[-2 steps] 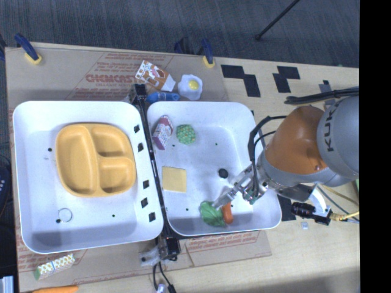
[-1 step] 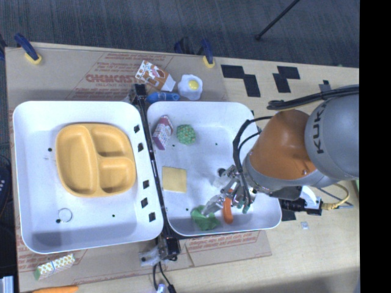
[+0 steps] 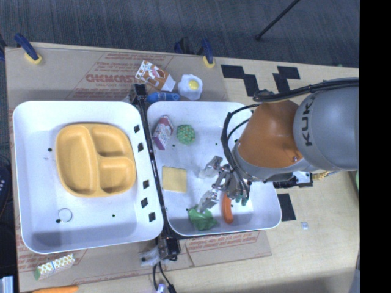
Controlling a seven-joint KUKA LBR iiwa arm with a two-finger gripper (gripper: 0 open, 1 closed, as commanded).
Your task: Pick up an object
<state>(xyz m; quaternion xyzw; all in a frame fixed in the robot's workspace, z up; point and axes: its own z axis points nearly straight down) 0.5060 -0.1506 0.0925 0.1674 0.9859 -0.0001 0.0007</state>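
Note:
My gripper (image 3: 212, 182) hangs low over the right bin (image 3: 263, 215), near its front middle. Its two metal fingers are spread open, one fingertip (image 3: 213, 163) toward the back and the other toward the front, with bare bin floor between them. An orange carrot (image 3: 227, 211) lies just right of the front finger. A green leafy piece (image 3: 202, 218) sits right below that finger. A yellow cheese slice (image 3: 175, 179) lies to the gripper's left. Farther back are a green ball (image 3: 186, 134) and a maroon can (image 3: 162, 132).
The left bin (image 3: 30, 224) holds a yellow divided plate (image 3: 95, 159) and a small clear ring (image 3: 64, 214). Behind the bins lie a snack packet (image 3: 150, 74), a fried egg toy (image 3: 190, 86) and a blue item (image 3: 162, 96). The arm's orange band (image 3: 269, 139) covers the right bin's right side.

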